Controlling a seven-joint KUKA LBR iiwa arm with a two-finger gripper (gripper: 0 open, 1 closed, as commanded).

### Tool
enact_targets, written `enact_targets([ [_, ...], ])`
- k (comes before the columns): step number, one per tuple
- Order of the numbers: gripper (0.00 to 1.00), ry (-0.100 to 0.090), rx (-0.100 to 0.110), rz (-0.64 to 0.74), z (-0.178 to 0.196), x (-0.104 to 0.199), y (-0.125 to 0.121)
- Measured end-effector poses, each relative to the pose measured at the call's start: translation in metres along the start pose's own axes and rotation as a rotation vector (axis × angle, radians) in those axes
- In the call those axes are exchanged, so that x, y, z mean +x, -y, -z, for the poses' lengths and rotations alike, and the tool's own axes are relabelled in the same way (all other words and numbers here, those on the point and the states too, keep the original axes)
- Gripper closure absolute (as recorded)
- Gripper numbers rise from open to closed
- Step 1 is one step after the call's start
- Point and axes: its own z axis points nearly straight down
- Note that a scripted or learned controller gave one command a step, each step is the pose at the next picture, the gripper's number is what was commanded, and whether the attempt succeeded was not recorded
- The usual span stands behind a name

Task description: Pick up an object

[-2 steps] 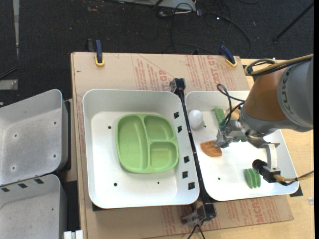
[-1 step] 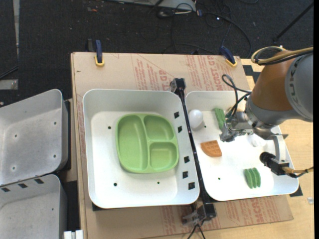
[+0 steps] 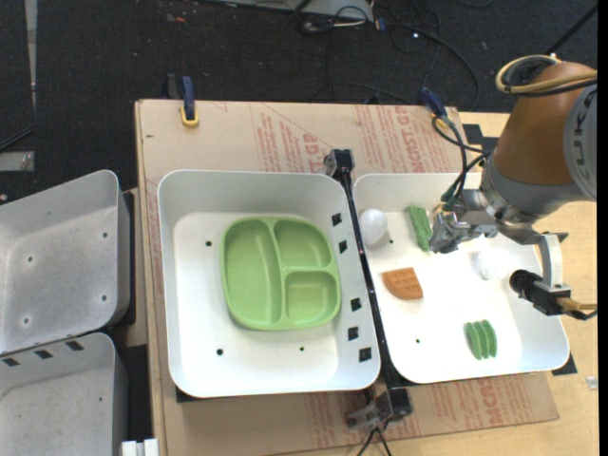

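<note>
Seen from above at a slant: two shallow white bins side by side on a cardboard-covered bench (image 3: 249,131), red print on the cardboard reading partly "KRAFT".

Nearest, by the front edge of the right bin (image 3: 532,364): a green ridged piece, like a toy pea pod (image 3: 481,339). Further in, close to the divider: an orange-brown wedge, like a toy slice of bread (image 3: 403,283). Beyond that, in the far left corner of the right bin: a white egg-shaped object (image 3: 372,225), and just right of it a slim green stick-shaped piece (image 3: 419,227), lying lengthwise toward the far rim.

Just right of that green stick, near the right bin's far edge: the gripper (image 3: 446,237), reaching in from the right under a grey arm with an orange band (image 3: 537,150). Too small and dark to tell whether spread or pressed together; nothing seen between the fingertips.

In the left bin (image 3: 190,350): a light green three-compartment plate (image 3: 282,273), lying flat near the centre.
</note>
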Motion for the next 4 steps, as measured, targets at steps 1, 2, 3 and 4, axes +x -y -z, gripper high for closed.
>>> enact_targets([
  [1, 1.0, 0.0, 0.004, -0.001, 0.004, 0.0, 0.0],
  [2, 1.0, -0.002, 0.006, 0.002, -0.004, 0.055, 0.002],
  [3, 1.0, -0.002, 0.007, 0.003, -0.006, 0.1, 0.008],
  [4, 1.0, -0.001, 0.003, 0.002, 0.01, 0.151, 0.014],
])
